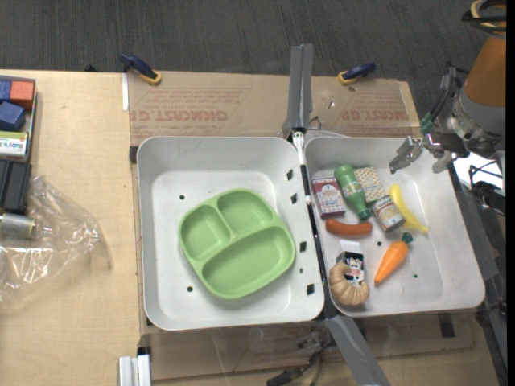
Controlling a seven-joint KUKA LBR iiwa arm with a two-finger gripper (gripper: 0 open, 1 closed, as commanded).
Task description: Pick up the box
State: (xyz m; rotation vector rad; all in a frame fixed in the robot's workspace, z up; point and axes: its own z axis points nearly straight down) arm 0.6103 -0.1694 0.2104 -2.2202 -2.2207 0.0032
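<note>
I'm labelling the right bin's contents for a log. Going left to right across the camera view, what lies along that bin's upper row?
Box → green bottle → small can → banana, with the gripper hanging above the bin's far right corner.

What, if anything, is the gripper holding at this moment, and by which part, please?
Nothing. The gripper hovers open over the right bin's far corner, with nothing between its fingers. The box lies untouched in that bin.
</note>
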